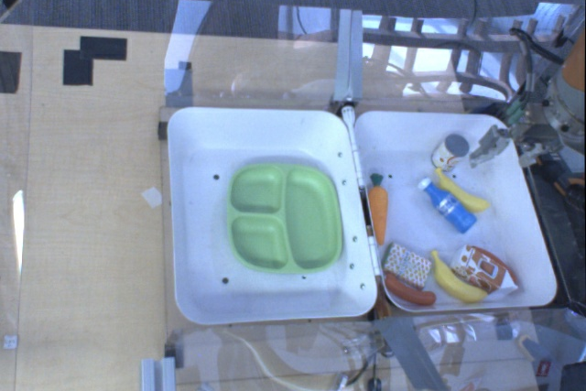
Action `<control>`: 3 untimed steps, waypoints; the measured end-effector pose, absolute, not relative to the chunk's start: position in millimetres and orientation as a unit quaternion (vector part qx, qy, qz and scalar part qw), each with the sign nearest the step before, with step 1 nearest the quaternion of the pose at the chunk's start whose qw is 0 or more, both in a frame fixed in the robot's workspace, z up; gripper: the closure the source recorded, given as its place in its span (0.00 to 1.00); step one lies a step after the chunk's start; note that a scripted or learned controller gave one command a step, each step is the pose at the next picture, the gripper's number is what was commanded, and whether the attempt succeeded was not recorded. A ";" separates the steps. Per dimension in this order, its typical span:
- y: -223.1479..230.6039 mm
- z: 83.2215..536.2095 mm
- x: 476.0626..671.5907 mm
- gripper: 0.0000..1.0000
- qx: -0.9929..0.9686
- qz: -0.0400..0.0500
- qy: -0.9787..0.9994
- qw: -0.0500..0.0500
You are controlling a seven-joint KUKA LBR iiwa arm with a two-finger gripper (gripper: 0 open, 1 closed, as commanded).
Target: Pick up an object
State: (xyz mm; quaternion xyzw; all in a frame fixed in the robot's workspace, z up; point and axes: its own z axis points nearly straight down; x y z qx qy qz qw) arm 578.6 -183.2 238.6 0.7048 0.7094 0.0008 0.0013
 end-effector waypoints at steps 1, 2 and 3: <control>-189.6 103.8 560.0 0.00 0.755 0.002 0.655 0.002; -171.1 87.8 617.4 0.00 0.780 0.003 0.625 0.003; -194.4 85.4 660.3 0.00 0.811 -0.013 0.585 -0.015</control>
